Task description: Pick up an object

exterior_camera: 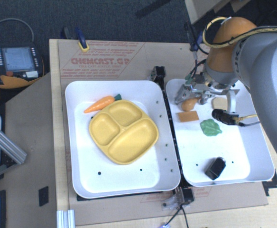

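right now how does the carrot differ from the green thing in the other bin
The carrot is orange, long and tapered; the green thing is short and lumpy. The carrot lies in the left bin against the yellow plate; the green thing sits in the right bin, touching nothing. Both are small and lie flat.

the grey arm (266, 65) reaches in from the right, bent downward. its orange band (226, 42) sits above the wrist. the gripper (191, 98) points down, low
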You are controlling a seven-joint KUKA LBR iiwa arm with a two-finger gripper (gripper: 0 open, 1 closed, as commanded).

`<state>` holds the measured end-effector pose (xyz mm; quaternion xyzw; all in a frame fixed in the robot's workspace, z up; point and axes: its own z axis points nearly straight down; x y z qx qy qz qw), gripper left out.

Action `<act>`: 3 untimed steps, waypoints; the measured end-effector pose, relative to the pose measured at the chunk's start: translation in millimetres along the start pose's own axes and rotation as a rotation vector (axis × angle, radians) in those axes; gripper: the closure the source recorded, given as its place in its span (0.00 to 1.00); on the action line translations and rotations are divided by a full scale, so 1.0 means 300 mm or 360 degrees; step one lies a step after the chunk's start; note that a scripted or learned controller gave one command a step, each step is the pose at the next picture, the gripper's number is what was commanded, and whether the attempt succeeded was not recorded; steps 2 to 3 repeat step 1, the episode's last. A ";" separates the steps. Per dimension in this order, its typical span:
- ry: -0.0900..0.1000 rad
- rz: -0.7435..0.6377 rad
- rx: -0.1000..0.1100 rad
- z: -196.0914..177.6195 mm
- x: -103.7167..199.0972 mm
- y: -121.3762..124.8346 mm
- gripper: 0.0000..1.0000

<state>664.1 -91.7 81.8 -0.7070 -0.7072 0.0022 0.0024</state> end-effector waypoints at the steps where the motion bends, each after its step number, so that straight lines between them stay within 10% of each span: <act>1: -0.0002 -0.0001 -0.0003 -0.044 -0.001 0.002 1.00; 3: -0.0002 -0.0001 -0.0003 -0.044 -0.001 0.002 1.00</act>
